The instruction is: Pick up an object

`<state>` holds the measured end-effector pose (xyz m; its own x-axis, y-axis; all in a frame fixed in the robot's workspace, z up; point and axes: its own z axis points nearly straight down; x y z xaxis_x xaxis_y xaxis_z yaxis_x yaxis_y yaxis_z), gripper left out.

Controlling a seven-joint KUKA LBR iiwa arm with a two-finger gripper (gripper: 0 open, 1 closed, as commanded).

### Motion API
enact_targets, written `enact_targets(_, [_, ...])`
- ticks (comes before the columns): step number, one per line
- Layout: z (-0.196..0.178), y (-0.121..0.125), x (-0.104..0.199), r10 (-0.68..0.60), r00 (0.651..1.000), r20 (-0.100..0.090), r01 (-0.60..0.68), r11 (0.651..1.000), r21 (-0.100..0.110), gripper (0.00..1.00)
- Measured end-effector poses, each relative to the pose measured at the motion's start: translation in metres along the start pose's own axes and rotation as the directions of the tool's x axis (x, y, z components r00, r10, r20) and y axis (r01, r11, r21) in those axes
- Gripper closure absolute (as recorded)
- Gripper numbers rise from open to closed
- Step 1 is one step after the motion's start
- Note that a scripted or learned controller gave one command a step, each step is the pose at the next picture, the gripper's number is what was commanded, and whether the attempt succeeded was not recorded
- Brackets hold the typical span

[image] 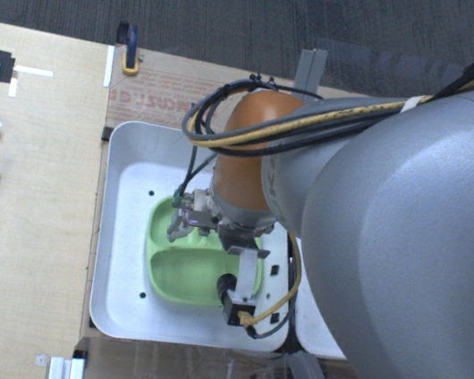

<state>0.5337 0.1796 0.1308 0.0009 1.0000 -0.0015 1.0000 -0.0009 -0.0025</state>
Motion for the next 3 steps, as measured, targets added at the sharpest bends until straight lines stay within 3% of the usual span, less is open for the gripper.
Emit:
enact_targets(1, [-0.038,0.001,0.015,-0.001,1.000,0.000,0.001,1.000,-0.001,0.00])
enact_targets(2, [0.033,0.035,-0.034,0.002,1.000,0.000,-0.002,1.000,-0.001,0.00])
enact_targets(3, [0.037,-0.025,0.027,0.001,1.000,-0.001,-0.001,1.000,-0.011,0.00])
